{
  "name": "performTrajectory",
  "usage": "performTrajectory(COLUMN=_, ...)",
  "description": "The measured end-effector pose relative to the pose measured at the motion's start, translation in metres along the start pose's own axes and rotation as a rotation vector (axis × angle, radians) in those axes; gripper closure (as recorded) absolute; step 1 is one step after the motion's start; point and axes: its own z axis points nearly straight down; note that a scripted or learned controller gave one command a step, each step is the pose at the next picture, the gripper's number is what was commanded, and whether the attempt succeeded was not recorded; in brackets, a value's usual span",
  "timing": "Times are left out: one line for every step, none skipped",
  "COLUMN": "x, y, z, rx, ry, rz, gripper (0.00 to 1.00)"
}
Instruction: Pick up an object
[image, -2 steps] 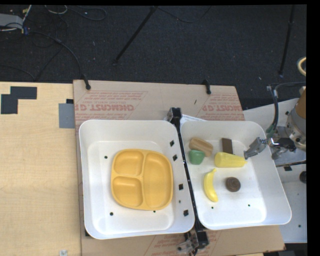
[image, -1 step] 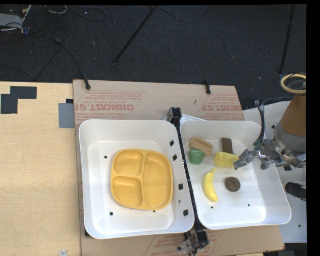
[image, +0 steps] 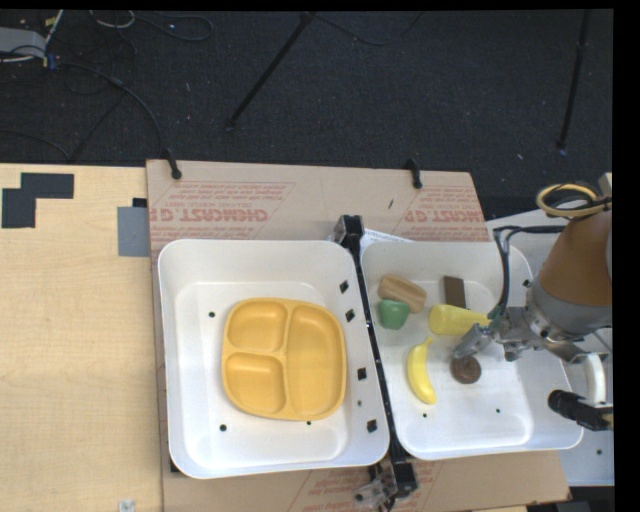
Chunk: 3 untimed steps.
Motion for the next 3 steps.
performTrajectory(x=0.001, y=0.0, z=0.024, rx=-0.005, ry=-0.002, rz=0.0, gripper=0.0)
performTrajectory(x=0.0, y=0.0, z=0.012, rx=-0.006, ry=-0.002, rz=0.002, gripper=1.0)
performTrajectory(x=0.001, y=0.011, z=-0.038, rx=-0.011, ry=-0.004, rz=-0.002, gripper=1.0)
